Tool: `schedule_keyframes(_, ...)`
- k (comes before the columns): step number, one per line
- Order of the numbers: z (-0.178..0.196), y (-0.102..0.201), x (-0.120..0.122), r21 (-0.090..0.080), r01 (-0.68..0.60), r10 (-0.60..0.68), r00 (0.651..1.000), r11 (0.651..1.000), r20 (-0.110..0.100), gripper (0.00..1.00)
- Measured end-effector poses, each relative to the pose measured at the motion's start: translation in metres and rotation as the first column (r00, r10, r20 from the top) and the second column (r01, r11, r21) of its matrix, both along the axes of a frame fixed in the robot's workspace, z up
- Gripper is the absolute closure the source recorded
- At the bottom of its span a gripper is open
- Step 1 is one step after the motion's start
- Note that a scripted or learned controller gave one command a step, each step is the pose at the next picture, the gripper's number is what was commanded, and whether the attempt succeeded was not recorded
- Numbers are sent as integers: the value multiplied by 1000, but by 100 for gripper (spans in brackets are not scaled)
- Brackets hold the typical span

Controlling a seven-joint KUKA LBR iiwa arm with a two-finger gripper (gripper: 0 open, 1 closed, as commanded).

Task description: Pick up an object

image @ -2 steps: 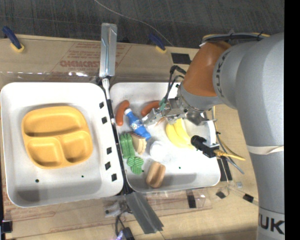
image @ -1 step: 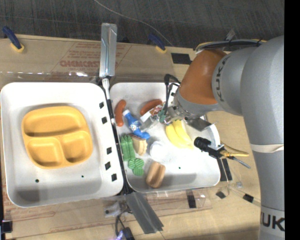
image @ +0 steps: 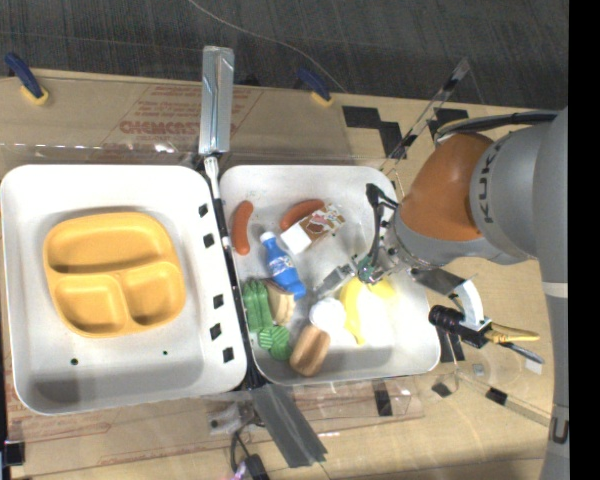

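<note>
The right bin (image: 405, 353) holds a heap of toy food. My gripper (image: 363, 268) is low over the bin's right half, just above a yellow banana (image: 352, 308) and beside a white ball (image: 328, 315). To its left lie a blue bottle (image: 280, 261), a brown and white packet (image: 315, 226), two red sausages (image: 242, 226) (image: 302, 211), green pieces (image: 257, 306) and a tan bun (image: 310, 348). The arm's orange band (image: 445, 203) hangs over the bin's right rim. Nothing is seen held.
The left bin (image: 40, 368) holds a yellow divided tray (image: 110, 268). A metal bar (image: 216, 98) stands upright behind the wall between the bins. Blue clamps (image: 25, 76) grip the cardboard at the back.
</note>
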State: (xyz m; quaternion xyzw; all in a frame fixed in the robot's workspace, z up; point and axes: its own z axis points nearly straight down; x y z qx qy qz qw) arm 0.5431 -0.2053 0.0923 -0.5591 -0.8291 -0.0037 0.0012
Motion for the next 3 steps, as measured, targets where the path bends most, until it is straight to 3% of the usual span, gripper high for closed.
schedule_keyframes(1,9,-4,2,-7,-1,1,1000,1000,4,100)
schedule_keyframes(2,0,33,103,-12,354,-354,935,935,-22,100)
schedule_keyframes(3,22,62,95,-10,691,-691,722,723,-8,100)
